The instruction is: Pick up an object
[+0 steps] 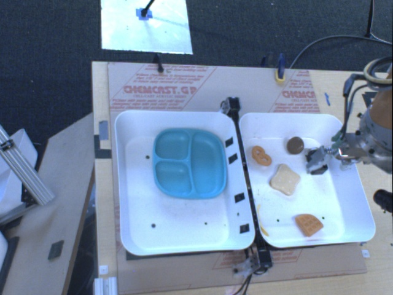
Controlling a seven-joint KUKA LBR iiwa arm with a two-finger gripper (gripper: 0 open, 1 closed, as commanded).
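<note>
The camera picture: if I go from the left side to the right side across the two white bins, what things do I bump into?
Blue divided plate → pretzel → slice of bread → the robot's hand.

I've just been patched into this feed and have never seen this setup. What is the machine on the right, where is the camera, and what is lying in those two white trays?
You have one camera, fixed above the bench and looking down at a slant. The grey machine reaching in from the right is a robot arm; its hand hangs over the right bin. I cannot tell whether the hand is open or shut, and nothing is visibly held in it.

The left bin holds a blue divided plate. The right bin holds small toy-food-like pieces: a pretzel, a brown round piece just left of the hand, a pale bread-like slice and an orange wedge-shaped piece near the front edge.
</note>
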